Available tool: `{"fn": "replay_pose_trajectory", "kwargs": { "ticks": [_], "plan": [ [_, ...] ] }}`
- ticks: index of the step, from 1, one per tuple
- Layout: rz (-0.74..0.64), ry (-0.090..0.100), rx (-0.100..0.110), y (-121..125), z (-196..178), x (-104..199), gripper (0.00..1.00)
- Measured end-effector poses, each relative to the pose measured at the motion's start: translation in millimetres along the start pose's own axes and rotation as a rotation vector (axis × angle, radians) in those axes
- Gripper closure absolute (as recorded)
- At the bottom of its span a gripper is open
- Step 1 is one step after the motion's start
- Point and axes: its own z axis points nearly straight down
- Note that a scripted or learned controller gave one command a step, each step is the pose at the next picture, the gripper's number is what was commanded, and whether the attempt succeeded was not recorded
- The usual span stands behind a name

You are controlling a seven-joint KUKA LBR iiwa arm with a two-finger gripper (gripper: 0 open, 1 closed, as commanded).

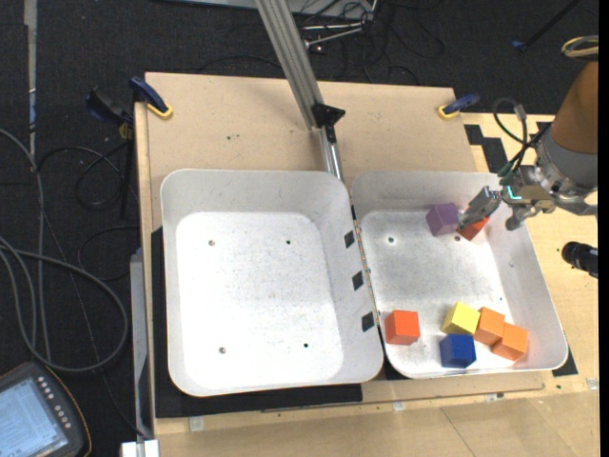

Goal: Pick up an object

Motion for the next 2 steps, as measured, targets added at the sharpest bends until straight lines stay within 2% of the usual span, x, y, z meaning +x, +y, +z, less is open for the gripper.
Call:
{"fn": "replay_pose_trajectory", "kwargs": {
  "ticks": [1, 2],
  "plan": [
    [-0.001, -0.001, -0.003, 0.6, -2.5, 0.2, 0.0],
    [-0.002, 0.0, 0.001, -3.0, 54.6, 10.3, 0.0]
  ]
}}
